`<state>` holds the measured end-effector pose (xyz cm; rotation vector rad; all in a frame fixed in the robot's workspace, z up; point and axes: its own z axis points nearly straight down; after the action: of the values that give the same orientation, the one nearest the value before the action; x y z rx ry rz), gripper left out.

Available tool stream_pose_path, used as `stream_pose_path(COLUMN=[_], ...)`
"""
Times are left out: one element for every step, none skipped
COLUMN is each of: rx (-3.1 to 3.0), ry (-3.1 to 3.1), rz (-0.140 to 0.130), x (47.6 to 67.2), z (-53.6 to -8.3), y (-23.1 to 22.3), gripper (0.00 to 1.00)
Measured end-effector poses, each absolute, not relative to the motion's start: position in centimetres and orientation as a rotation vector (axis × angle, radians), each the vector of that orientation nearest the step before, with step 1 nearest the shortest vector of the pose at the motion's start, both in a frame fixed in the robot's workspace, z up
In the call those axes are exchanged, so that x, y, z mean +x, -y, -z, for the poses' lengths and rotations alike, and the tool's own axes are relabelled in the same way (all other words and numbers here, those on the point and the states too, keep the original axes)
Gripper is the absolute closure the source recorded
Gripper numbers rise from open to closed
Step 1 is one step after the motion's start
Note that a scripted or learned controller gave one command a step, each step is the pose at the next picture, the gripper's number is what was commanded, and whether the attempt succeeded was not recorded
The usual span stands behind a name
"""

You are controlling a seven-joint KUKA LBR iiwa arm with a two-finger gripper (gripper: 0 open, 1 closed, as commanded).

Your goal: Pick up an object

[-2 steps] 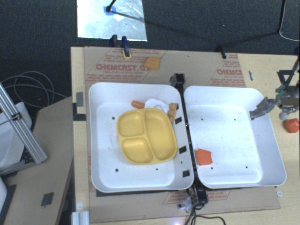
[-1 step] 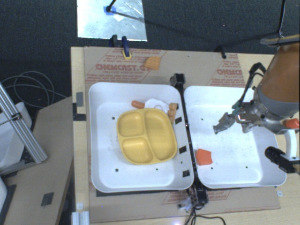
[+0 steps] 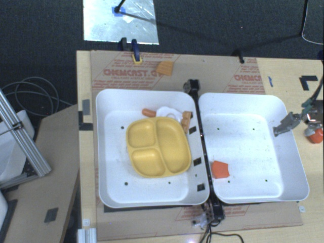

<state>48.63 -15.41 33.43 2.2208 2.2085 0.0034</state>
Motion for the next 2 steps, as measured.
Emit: stream_pose_path(rx=[2.2, 2.22], ry=[-2.224, -2.219], rz=[-0.018, -0.002], x=[48.8, 48.7], z=[-45.8, -43.7], y=[9.8, 13.2], gripper=[0.0, 0.0])
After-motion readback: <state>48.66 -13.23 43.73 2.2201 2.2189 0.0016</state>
